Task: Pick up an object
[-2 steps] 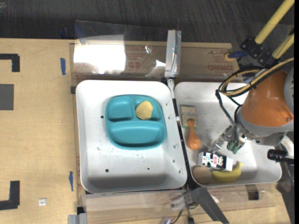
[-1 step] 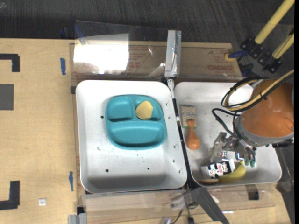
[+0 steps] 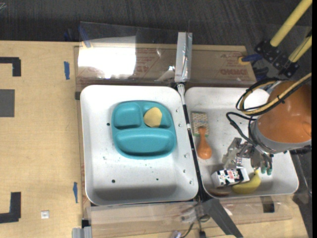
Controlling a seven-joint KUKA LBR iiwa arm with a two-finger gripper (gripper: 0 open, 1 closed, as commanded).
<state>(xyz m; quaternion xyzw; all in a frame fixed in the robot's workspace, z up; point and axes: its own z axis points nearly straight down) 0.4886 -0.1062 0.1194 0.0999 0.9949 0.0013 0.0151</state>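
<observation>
Banana (image 3: 249,183) just below fingers (image 3: 246,154)

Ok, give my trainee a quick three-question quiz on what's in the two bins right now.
1. True or false: the yellow ball sits in the teal tray's upper right compartment.
2. Which bin is the gripper over? A) left bin B) right bin
3. Fill in: the banana lies near the right bin's ____ edge.

Key:
1. True. The ball rests in the small upper right compartment of the tray in the left bin.
2. B. The gripper hangs over the right bin, just above the banana and the small printed box, with the orange spoon to its left.
3. Bottom.
</observation>
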